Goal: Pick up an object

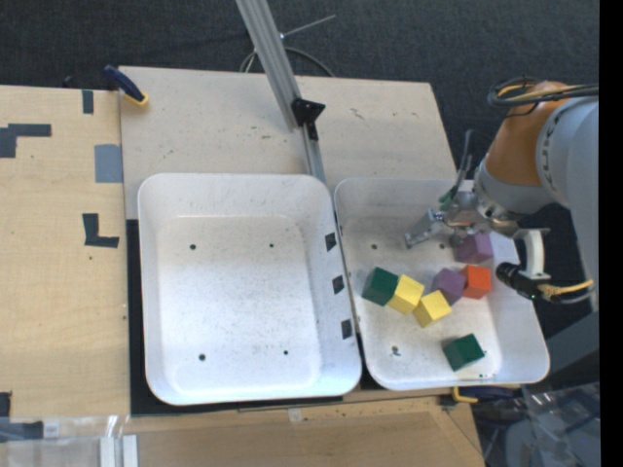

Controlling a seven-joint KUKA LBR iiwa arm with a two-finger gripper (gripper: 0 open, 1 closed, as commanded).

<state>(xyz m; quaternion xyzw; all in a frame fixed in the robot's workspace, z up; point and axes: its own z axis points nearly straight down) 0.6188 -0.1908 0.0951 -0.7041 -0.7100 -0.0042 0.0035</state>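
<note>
Oddly, the hand (458,224) sat low in the right bin (389,358), over a purple block (474,247) just beside it; whether its fingers were spread or pressed together could not be told, as the wrist hid them. The cubes had no real long axis; most lay turned at a slant. Below the hand clustered another purple cube (450,282), an orange cube (478,281), two yellow cubes (407,293) and a green cube (381,286). Farther off lay a dark green cube (464,350). No writing was legible.
</note>
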